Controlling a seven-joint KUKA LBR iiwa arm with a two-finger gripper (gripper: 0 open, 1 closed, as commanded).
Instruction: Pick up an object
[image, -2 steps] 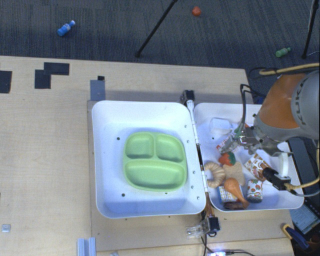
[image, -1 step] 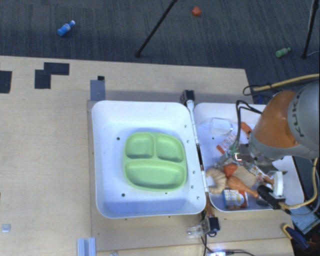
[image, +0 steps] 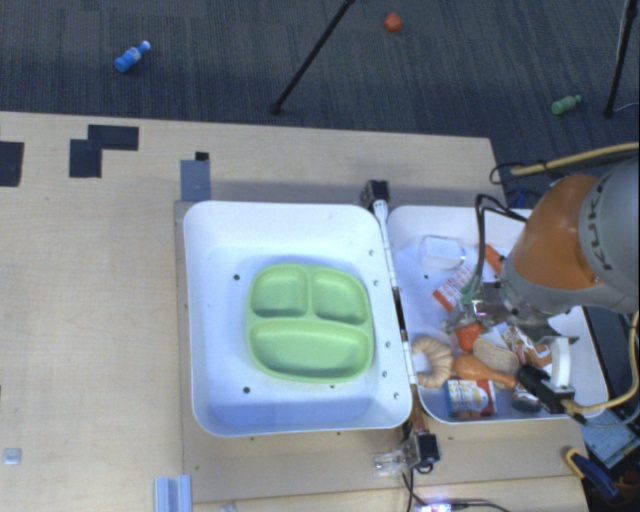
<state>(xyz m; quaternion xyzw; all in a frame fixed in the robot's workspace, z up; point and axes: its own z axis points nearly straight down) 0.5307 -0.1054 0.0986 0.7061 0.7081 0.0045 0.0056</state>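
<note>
The right bin (image: 405, 250) holds a heap of small objects. Among them are a clear plastic container (image: 441, 251), a red-orange packet (image: 446, 296), a tan knotted toy (image: 432, 359), an orange carrot-like piece (image: 482, 369) and a small printed can (image: 470, 399). The grey arm with its orange band (image: 555, 245) reaches in from the right and dips into this bin. My gripper (image: 480, 320) sits low in the middle of the heap, right against the tan and orange items. The wrist hides what lies directly under it.
The left bin (image: 215, 300) carries a green divided plate (image: 308, 322). A black bar (image: 385, 240) runs between the two bins. Cables (image: 560, 160) trail at the right edge. A small clip (image: 405, 458) lies on the bench in front of the bins.
</note>
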